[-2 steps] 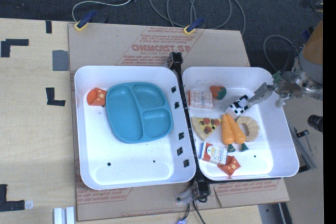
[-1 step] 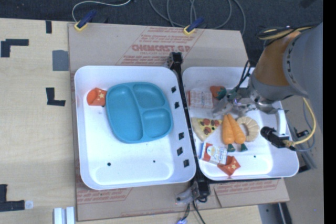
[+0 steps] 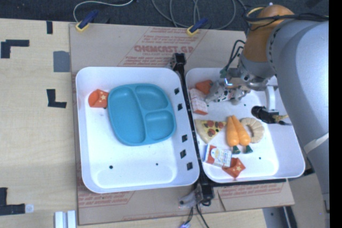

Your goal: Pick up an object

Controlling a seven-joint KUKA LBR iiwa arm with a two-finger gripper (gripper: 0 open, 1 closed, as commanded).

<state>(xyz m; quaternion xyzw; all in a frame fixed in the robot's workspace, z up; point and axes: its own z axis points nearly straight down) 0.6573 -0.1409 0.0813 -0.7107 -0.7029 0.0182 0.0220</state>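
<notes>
Several objects lie in the right bin — the pincer hovers low among them, state indeterminate. Approach step; next, close on the orange piece just beside it.

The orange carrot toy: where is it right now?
The carrot lies in the right bin, near its middle, between the pizza slice on its left and the bagel on its right, below the claw.

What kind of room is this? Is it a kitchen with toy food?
Probably a robot test lab, not a kitchen. A grey arm with an orange band reaches over two shallow white bins on a cardboard-covered bench, one holding plastic toy food like an orange carrot, with loose cables behind.
</notes>
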